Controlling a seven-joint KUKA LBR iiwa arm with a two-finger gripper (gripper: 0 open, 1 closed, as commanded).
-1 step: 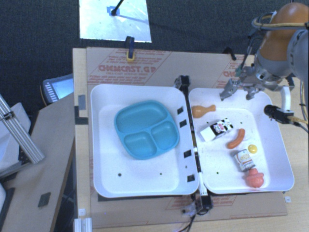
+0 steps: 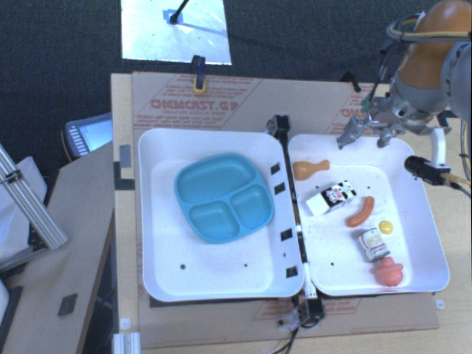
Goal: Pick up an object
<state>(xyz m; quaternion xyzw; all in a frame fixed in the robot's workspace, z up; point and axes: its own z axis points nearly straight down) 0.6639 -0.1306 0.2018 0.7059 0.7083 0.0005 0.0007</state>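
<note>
The right bin [image 2: 424, 220] holds several small things: an orange drumstick-shaped toy [image 2: 309, 169], a white carton with black cow spots [image 2: 332, 197], an orange sausage [image 2: 361, 211], a small yellow piece [image 2: 386, 228], a little can [image 2: 373, 244] and a pink toy [image 2: 389, 272]. My gripper [image 2: 366, 133] hangs above the far rim of this bin, its two grey fingers spread apart with nothing between them. It is up and to the right of the drumstick toy.
The left bin [image 2: 158, 198] bears a blue sectioned plate [image 2: 223, 197]. A black clip strip [image 2: 287, 190] runs between the two bins. Cardboard [image 2: 221, 102] lies beneath the bins, and a yellow clamp [image 2: 199, 80] sits at its far edge.
</note>
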